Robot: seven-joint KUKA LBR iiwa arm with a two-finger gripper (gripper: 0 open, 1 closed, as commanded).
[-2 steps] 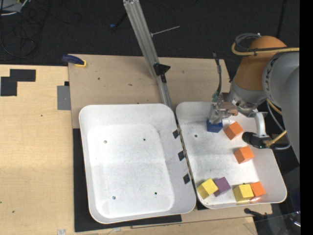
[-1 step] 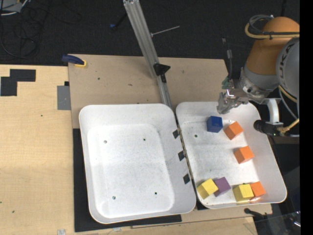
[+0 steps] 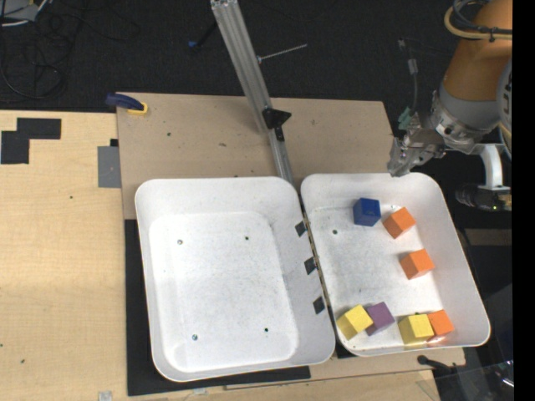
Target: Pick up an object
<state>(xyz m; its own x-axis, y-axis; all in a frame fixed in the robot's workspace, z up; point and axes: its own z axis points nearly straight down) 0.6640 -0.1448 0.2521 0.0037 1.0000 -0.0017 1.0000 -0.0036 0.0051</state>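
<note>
From my remote seat I start at the left: the left bin [image 3: 219, 278] sits flat on the bench with its bare white floor showing, so I judge it is the drop side and nothing there needs picking. A slanted aluminium rail [image 3: 249, 73] runs down from the top toward the seam where the two bins meet, and three small black clips [image 3: 309, 265] along that seam appear to hold the rims together so the bins stay side by side.

Moving right, the right bin [image 3: 464, 261] holds all the candidates. Near its upper middle a blue cube [image 3: 366, 211] sits just beside an orange cube [image 3: 399, 221], the two nearly touching at a corner. Below them a second orange cube [image 3: 416, 263] stands on its own, well apart from the rest, which I judge makes it the easiest grab. Along the lower edge, a yellow cube [image 3: 355, 319] touches a purple cube [image 3: 379, 316], and further right another yellow cube [image 3: 415, 328] presses against a third orange cube [image 3: 440, 322]; those pairs leave little room beside them.

At far right the arm comes in, and the gripper [image 3: 405, 159] hangs over the upper rim of the right bin, above and just right of the blue cube, touching no cube. It is small and dark against the background, so I cannot tell how it is set. No object is picked up yet; I judge this a hover before descent.
</note>
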